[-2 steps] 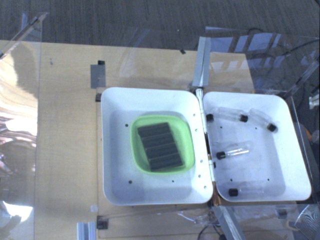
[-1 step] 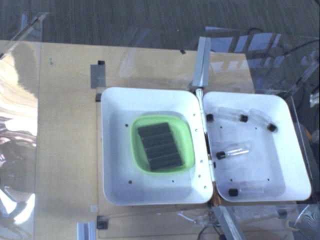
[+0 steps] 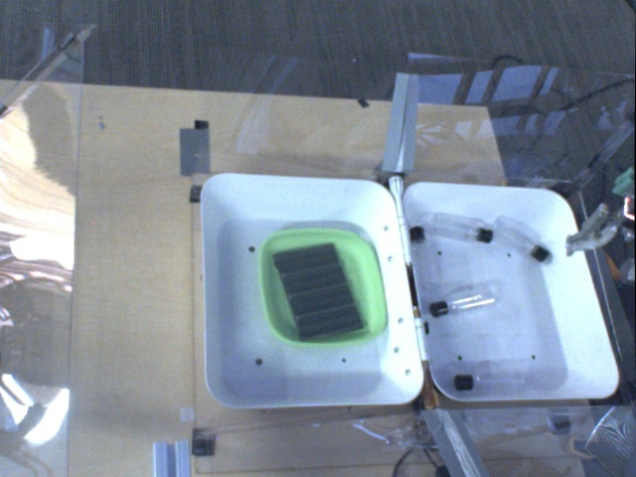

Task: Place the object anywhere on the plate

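Right now the end effector, whose state I cannot tell, sits at the right edge of the frame, and the nearest clear tube lies to its lower left in the right bin, pointing sideways, away from the green plate.

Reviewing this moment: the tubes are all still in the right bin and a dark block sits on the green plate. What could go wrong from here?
The clear tubes are see-through against the white right bin, so a grasp may miss or close off-centre. Some lie near the bin's walls, which could block the tool. The dark ridged block covers most of the green plate; a round tube dropped there might roll off.
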Available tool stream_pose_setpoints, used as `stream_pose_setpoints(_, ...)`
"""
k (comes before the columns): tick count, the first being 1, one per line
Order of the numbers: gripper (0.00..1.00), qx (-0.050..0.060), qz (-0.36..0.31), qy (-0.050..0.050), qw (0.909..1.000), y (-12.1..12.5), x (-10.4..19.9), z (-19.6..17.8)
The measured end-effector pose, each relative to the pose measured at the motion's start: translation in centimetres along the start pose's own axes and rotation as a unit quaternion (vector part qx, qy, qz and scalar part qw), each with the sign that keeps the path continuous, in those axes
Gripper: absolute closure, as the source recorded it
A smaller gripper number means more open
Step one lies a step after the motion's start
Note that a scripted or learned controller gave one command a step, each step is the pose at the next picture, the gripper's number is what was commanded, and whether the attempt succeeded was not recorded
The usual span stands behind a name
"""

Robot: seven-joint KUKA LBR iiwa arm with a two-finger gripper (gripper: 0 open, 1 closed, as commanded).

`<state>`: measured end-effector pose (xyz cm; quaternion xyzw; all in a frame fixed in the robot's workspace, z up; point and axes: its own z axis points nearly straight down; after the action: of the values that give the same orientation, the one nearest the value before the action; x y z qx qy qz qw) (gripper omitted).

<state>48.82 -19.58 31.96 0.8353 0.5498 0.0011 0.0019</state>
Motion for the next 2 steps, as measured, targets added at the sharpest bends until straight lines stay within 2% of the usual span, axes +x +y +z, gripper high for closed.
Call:
stream_pose_setpoints(1,0.0,-0.003,0.055,0.0,0.9985,0.1,0.0,-5.6)
stream_pose_setpoints(2,0.0,-0.005,0.075,0.0,0.9972,0.0,0.2,-11.8)
